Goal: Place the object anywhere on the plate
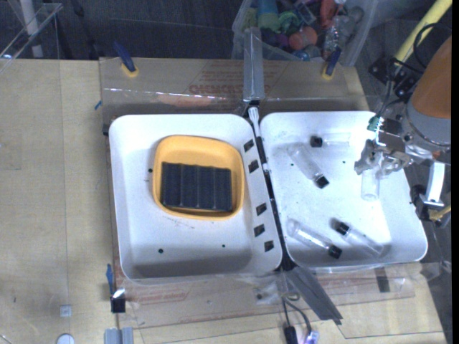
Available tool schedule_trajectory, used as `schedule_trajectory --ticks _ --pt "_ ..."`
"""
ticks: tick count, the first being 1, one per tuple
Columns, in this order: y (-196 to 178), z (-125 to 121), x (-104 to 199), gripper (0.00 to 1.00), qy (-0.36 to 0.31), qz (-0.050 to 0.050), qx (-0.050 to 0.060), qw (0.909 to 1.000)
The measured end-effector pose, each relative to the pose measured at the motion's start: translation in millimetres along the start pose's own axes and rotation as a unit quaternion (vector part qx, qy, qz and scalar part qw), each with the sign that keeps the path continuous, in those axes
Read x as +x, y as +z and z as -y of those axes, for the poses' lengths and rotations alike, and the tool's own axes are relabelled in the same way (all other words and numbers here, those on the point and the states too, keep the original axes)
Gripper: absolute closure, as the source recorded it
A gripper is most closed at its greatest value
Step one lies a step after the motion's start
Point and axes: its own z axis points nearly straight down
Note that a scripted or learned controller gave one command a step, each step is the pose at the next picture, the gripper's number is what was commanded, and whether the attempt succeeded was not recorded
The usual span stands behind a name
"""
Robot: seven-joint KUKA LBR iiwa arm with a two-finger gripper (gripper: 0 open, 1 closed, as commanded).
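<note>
With the gripper [374, 165] at the right bin's [401, 246] far edge, apparently pinching a clear vial [370, 185], I judge that slick plastic may slip before reaching the yellow plate [159, 162].

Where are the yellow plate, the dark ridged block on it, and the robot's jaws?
yellow plate [163, 151]: camera view, its bare upper-left rim.
dark ridged block [199, 187]: camera view, its top middle.
gripper [378, 162]: camera view, over the right bin.

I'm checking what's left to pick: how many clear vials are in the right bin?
4 at least: one at the top, one upper-middle, two near the front edge. A fifth may be at the gripper.
</note>
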Motion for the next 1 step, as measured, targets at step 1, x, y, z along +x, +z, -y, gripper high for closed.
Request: schedule_trajectory --ticks 1 --pt "-0.1 0.0 0.0 0.00 0.000 0.000 0.000 1.0000"
